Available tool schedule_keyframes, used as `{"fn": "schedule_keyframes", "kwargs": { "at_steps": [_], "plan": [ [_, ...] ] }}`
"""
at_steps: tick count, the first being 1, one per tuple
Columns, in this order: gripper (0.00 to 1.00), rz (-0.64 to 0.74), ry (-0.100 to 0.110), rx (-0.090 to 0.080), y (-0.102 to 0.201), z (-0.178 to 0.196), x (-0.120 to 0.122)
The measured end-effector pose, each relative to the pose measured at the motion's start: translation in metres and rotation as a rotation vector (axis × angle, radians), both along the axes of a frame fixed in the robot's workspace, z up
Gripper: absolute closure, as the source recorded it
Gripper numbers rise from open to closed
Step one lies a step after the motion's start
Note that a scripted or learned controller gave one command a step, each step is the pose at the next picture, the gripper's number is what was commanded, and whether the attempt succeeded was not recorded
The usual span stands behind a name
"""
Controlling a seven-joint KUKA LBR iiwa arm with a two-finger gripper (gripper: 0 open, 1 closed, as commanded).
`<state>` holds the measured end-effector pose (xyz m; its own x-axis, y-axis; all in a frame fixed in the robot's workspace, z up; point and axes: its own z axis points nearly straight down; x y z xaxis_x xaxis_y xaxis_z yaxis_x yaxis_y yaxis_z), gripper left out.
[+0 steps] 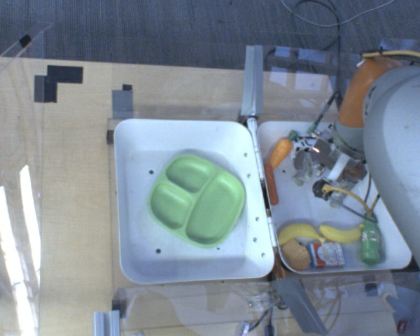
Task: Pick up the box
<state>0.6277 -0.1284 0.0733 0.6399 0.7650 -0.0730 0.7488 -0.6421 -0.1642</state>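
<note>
From my station, the task looked barely begun. The small red, white and blue cardboard box [327, 254] lay flat at the lower edge of the right-hand shallow white plastic bin [292, 187], low right in the frame, wedged between a round brown bun-like toy [297, 255] and a green plastic bottle [369, 244], with two yellow toy bananas [320, 232] just above it. The metal claw [306, 161] hung over the upper part of that bin, beside an orange toy carrot [280, 152] and well apart from the box. I could not tell whether it was released or clenched. Reaching, gripping and lifting all remained, by my reckoning.
</note>
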Motion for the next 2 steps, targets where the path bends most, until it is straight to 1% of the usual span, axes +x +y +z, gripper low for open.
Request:
{"fn": "schedule_keyframes", "kwargs": {
  "at_steps": [1,2],
  "plan": [
    [0.0,-0.054,-0.014,-0.013,-0.02,0.012,0.0],
    [0.0,-0.006,-0.18,-0.052,0.029,0.159,0.031]
  ]
}}
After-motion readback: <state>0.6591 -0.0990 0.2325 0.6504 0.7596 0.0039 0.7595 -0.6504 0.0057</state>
